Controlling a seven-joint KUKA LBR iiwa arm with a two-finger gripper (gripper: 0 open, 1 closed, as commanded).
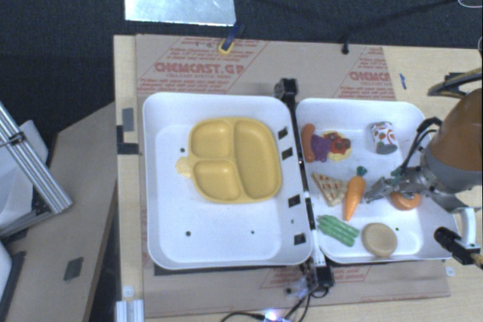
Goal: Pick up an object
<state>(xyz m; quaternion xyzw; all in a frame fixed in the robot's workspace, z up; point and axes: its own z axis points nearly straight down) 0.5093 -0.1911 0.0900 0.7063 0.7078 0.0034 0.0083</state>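
Toy food fills the right bin (413, 111), and that is where your arm (460, 143) is reaching in from the right. Your claw (381, 189) sits low near the middle of that bin, just right of the toy carrot (354, 194). You cannot tell from this angle whether it is wide or narrow, and nothing can be made out in its grip. An orange piece (406, 200) lies directly under or beside the wrist, partly covered by it.

The carrot stands tilted, green top toward the far side. Left of it, touching or nearly so, lies a toy sandwich wedge (327, 187). Toward the near edge you have a green bean pod (337, 229) at the left and a round tan biscuit (379, 238) to its right. On the far side, a red sausage (307, 142) lies along the left wall, with a purple and red cluster of food (331, 145) just beside it. A small white cup with red markings (383, 136) stands in the far right part of the bin, apart from the rest.

In the left bin (162, 185) you see one yellow divided plate (229, 160), with three compartments, resting near the centre. Both bins sit side by side on the cardboard-covered surface (204, 65).
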